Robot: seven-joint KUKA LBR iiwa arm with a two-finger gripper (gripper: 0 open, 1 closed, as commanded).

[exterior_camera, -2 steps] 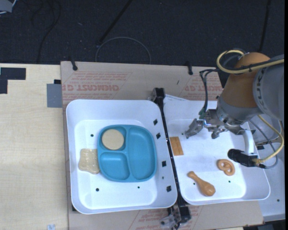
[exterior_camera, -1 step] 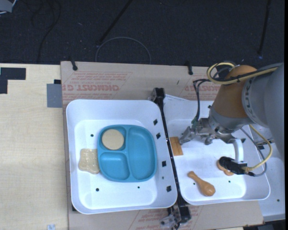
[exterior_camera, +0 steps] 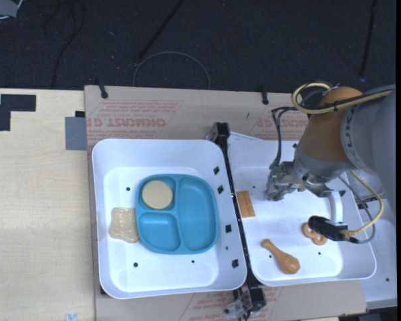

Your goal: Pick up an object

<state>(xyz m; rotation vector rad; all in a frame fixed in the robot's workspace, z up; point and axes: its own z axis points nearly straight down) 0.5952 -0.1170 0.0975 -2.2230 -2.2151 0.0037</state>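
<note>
The jaws of the gripper (exterior_camera: 279, 187) hung over the upper left part of the right-hand shallow white bin (exterior_camera: 361, 269), pointing down at its bare floor. Whether they were spread or closed could not be told from this slanted overhead view; the metal parts blurred together, and nothing could be made out between them.

The nearest candidate for picking was a small flat orange-brown rectangular block (exterior_camera: 244, 204), lying just to the left of the jaws and slightly toward the viewer, close against the black divider (exterior_camera: 228, 179) between the two bins. Its long axis ran roughly away from the viewer, parallel to that divider.

Farther toward the viewer from the jaws lay a tan wooden spoon-shaped piece (exterior_camera: 281, 255). Its long axis ran on a slant, handle end nearer the jaws and rounded end farther off to the right.

To the right of the jaws and toward the viewer sat a small orange ring-shaped object (exterior_camera: 313, 233), partly covered by a black fitting on the grey arm (exterior_camera: 361, 146).

Well to the left, across the divider, the other white bin (exterior_camera: 110, 273) held a blue three-section plastic tray (exterior_camera: 180, 216) with a round tan disc (exterior_camera: 156, 194) in one section, and a pale yellow lumpy piece (exterior_camera: 123, 224) touching the tray's left edge.

By my judgement, the block was the shortest reach: a small shift left and a descent.
</note>
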